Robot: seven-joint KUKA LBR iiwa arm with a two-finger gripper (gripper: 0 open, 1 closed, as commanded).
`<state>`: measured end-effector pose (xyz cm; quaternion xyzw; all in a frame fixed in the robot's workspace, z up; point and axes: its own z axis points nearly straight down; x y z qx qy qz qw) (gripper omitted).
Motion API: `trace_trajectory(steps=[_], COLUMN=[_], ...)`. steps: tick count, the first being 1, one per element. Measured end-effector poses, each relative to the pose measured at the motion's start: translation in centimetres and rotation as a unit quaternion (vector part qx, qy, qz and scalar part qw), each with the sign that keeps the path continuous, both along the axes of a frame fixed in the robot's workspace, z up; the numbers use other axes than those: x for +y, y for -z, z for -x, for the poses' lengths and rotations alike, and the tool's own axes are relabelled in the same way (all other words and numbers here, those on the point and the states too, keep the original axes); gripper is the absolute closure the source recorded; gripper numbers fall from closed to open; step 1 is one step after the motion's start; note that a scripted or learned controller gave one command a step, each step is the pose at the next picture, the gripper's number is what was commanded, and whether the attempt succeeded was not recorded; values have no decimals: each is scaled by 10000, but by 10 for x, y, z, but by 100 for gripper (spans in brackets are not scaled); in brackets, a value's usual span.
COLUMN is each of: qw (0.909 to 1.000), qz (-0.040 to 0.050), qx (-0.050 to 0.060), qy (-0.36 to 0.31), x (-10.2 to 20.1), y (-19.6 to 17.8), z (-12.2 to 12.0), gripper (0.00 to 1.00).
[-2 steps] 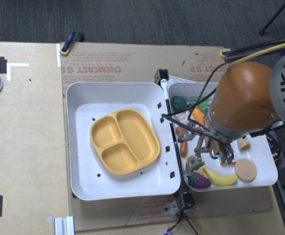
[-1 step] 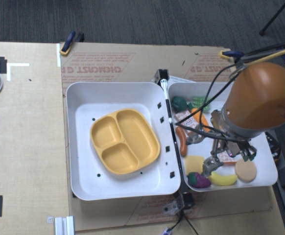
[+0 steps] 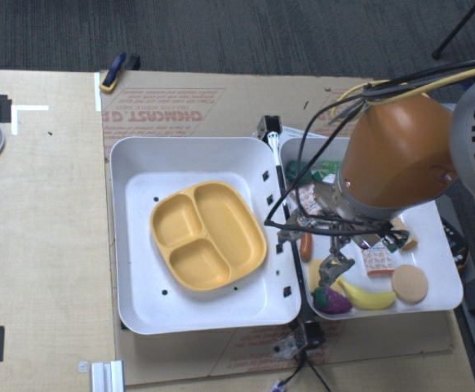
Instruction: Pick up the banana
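- Over on the left, the shallow white plastic bin holds a yellow three-compartment plastic plate, lying flat.
- Right next to it, the second shallow white bin holds small toy food items.
- Near that bin's front edge: purple grape-like toy, then the yellow plastic banana lying flat just beside it, then a round tan cookie-like disc.
- Small red-and-white packet sits just behind the banana.
- Grey arm's orange band hangs above the right bin.
- Two-finger gripper is just above the banana's left end, nothing visibly between the fingers; whether spread or closed, cannot tell.
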<state>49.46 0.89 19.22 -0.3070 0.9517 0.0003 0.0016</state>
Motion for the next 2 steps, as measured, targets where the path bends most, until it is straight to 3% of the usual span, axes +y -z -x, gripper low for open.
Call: trace_trajectory(steps=[1,2], qw=[9874,9578], qz=[5,7], qx=[-2,-4], qy=[-1580,-2876], x=[-4,31], y=[0,0], z=[8,16], gripper=[0,0])
